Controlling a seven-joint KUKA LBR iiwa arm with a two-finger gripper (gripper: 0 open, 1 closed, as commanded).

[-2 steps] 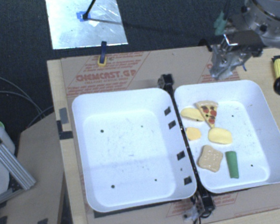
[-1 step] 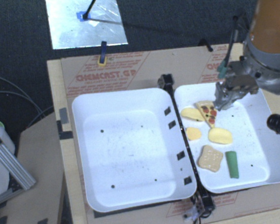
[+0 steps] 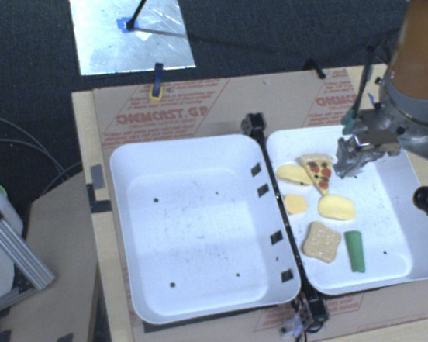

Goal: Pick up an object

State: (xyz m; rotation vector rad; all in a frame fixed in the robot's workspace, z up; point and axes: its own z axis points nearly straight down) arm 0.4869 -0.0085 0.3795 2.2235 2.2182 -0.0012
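Right now the tool (image 3: 351,160) hangs low over the right-hand bin (image 3: 413,257), near that bin's far edge, just to the right of the pizza slice (image 3: 320,171). From where I stand its tip is a dark, blurred cluster against the white floor, so I cannot tell how it is set, and nothing visibly sits in it.

The job is to lift any one piece, and the pizza slice looks like the natural choice, since it lies just beside the tool, on the side toward the divider between the two bins. To do this well, I think the arm should shift slightly toward the divider so the slice is centred under the tool, then drop straight down until it nearly meets the bin floor. The slice lies flat and thin, so a shallow descent would likely close on air.

Its neighbours crowd it: a yellow oval piece (image 3: 293,174) sits just beside the slice toward the divider, and another yellow piece (image 3: 336,207) lies just nearer the bin's front edge. A clean approach should avoid nudging those. The toast slice (image 3: 322,242) and the green stick (image 3: 354,251) rest well apart from the tool, toward the front edge. The left bin (image 3: 197,223) is not involved.
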